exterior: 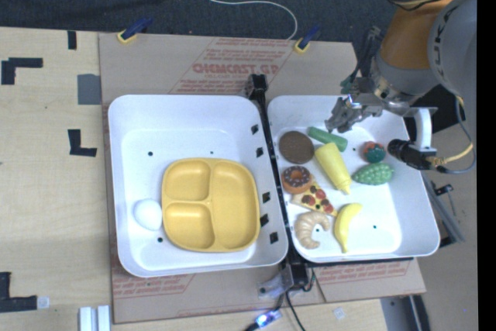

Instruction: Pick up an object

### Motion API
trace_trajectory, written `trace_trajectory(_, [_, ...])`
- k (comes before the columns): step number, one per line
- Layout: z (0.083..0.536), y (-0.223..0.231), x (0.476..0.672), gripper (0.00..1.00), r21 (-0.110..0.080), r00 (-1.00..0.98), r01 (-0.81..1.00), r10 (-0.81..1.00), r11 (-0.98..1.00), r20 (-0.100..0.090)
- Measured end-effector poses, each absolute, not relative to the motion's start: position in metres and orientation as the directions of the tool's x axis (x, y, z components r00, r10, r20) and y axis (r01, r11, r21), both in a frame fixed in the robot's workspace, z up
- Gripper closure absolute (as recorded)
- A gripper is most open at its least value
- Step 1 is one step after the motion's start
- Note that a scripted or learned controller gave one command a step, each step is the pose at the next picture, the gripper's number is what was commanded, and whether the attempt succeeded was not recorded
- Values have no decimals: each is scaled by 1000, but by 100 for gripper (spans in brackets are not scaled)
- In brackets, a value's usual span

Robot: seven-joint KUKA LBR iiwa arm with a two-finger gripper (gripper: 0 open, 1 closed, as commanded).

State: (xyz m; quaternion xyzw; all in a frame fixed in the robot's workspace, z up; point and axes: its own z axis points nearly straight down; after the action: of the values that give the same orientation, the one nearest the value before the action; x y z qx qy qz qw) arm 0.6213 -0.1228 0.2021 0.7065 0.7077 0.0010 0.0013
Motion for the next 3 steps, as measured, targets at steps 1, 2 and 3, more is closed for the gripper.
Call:
trace_trajectory(1, [226,-122,622,100,1,-1,1000,1000,1,0])
trace_trajectory(2, [233,-63,614,100,-1,-7,1000,1000,7,2])
trace_trajectory(3, [225,-19,605,100,-3,-6,1000,1000,6,1])
